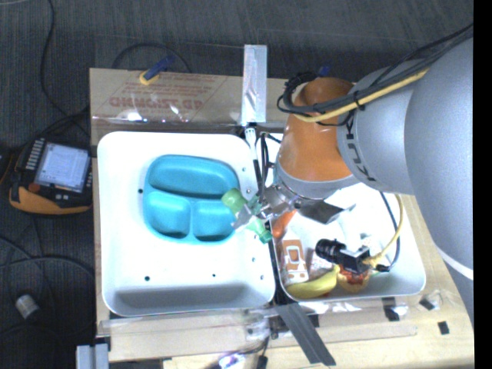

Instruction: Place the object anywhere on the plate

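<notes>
A blue divided plate (188, 194) lies in the left white bin (131, 275). My gripper (250, 215) hangs over the wall between the two bins, just off the plate's right edge. It is shut on a green object (233, 201). The object's pale green end sticks out over the plate's rim, and a darker green end shows below the fingers on the right-bin side. The grey arm with its orange band comes in from the upper right.
The right bin (411, 279) holds a yellow banana (314, 286), a small brown and white box (293, 257), an orange piece (283, 221) and a reddish fruit (354, 280). A cardboard sheet (169, 98) lies behind the left bin.
</notes>
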Controlling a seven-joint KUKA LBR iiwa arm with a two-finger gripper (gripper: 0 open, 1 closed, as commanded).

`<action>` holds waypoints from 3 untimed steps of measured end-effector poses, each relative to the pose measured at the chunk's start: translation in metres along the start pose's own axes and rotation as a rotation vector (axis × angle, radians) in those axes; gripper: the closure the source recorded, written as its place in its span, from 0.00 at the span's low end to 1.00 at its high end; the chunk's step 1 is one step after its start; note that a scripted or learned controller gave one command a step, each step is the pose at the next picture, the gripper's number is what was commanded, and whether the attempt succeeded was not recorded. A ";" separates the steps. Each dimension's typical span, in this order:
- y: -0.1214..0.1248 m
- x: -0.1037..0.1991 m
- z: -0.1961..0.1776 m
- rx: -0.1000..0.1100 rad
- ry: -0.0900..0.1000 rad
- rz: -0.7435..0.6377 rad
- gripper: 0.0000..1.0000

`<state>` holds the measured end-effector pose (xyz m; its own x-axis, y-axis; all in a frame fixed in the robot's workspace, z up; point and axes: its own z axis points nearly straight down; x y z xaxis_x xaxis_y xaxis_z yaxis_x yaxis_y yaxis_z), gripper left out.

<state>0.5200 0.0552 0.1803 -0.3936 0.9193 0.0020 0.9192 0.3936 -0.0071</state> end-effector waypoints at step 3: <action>0.004 0.042 0.000 0.001 0.000 0.065 0.00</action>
